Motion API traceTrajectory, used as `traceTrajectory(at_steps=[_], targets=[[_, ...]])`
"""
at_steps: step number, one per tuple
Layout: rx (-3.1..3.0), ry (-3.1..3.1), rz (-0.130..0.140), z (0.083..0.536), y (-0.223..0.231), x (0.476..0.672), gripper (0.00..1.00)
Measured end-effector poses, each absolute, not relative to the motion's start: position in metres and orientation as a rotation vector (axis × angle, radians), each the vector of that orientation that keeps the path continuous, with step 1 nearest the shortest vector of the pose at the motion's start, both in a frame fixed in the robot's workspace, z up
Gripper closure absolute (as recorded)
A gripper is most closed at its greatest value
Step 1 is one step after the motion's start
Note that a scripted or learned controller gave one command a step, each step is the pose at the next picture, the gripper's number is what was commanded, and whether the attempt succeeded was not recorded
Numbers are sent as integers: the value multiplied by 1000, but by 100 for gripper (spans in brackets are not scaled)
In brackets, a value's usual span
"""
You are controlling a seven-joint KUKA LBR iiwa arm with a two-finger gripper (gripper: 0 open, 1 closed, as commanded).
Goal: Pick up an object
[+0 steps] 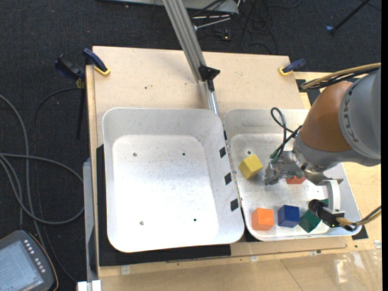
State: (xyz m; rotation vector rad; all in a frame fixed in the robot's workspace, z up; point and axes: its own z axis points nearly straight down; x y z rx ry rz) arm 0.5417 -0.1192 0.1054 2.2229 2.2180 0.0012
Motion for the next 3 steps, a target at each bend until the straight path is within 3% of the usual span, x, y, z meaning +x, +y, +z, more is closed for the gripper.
traceTrajectory(at_steps=[2,3], targets=[[2214,2221,5,212,-114,543,100],[2213,2231,3,206,-60,554,100]])
